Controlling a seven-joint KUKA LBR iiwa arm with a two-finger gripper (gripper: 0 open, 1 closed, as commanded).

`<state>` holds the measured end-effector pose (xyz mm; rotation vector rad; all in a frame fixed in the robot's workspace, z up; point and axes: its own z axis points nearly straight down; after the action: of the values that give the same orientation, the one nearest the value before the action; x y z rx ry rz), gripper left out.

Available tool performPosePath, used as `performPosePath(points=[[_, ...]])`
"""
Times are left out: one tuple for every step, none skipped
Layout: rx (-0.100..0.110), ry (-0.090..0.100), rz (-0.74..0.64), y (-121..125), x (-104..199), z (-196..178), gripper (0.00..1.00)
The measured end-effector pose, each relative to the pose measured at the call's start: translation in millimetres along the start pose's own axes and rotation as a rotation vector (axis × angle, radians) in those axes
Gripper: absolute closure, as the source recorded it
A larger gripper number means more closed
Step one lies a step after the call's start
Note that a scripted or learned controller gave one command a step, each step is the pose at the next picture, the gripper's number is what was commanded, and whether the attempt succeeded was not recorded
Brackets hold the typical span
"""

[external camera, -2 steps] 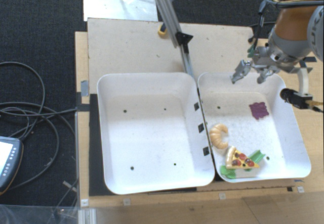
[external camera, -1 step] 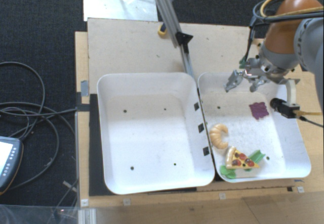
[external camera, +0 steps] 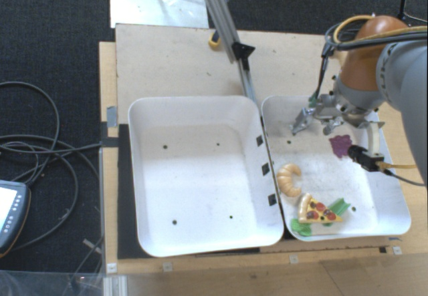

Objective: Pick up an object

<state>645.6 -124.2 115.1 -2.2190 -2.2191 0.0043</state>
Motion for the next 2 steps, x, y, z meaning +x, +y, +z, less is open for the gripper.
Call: performPosePath(points=[[-0.009, -0.001, 0.000, 3, 0, -15, 1.00], [-0.014, -0.002, -0.004, 10, -3, -79, 1.00]])
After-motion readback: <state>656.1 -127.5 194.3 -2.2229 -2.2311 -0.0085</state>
